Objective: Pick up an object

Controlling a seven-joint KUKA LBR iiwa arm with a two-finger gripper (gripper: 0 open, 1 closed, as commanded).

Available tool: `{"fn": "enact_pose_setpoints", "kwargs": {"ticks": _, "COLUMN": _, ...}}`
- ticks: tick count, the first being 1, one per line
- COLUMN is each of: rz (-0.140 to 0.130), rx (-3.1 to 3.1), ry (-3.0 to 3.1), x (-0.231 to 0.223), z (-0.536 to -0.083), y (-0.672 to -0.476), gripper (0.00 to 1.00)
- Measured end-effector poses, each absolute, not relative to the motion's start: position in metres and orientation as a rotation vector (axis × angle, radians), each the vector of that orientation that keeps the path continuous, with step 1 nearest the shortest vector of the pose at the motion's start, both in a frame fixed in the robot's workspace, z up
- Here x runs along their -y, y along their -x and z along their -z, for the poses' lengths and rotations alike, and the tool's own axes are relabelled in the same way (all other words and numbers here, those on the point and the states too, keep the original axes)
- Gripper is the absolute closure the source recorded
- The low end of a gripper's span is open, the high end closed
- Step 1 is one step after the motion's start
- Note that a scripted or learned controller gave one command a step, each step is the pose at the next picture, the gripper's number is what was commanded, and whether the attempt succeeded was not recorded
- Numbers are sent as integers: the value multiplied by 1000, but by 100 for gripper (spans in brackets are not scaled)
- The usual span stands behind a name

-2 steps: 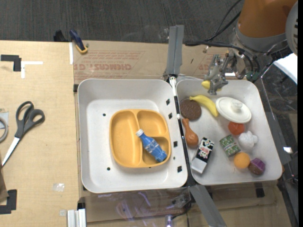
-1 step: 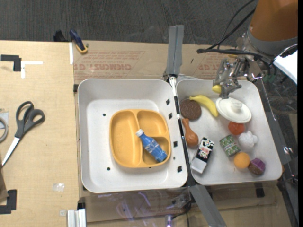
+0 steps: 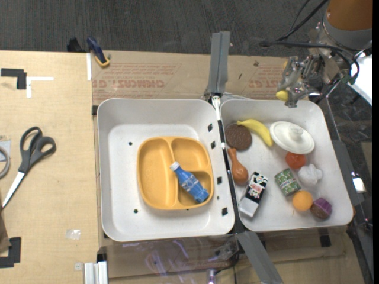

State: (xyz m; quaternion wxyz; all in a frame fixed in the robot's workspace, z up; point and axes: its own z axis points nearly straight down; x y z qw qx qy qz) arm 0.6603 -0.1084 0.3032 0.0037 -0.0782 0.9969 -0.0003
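My gripper (image 3: 288, 97) hangs over the far rim of the right bin (image 3: 337, 158), below the arm's orange band. A small yellow object (image 3: 282, 94) sits at its fingertips, and the fingers look shut on it. Below in the right bin lie a banana (image 3: 256, 128), a brown round disc (image 3: 238, 136), a white lidded dish (image 3: 292, 136), a brown drumstick (image 3: 237, 165), a panda-print carton (image 3: 254, 193), a green box (image 3: 288, 181), an orange (image 3: 302, 201) and a purple ball (image 3: 321, 207).
The left bin (image 3: 112, 176) holds a yellow divided plate (image 3: 155, 170) with a blue bottle (image 3: 190, 182) lying on it. Scissors (image 3: 26, 155) lie on the bench at far left. A grey post (image 3: 219, 64) stands behind the gap between the bins.
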Motion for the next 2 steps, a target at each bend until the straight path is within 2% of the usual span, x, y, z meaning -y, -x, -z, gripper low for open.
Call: {"fn": "enact_pose_setpoints", "kwargs": {"ticks": 2, "rz": -1, "rx": -3113, "ry": 238, "x": 108, "z": -323, "y": -663, "gripper": 100}}
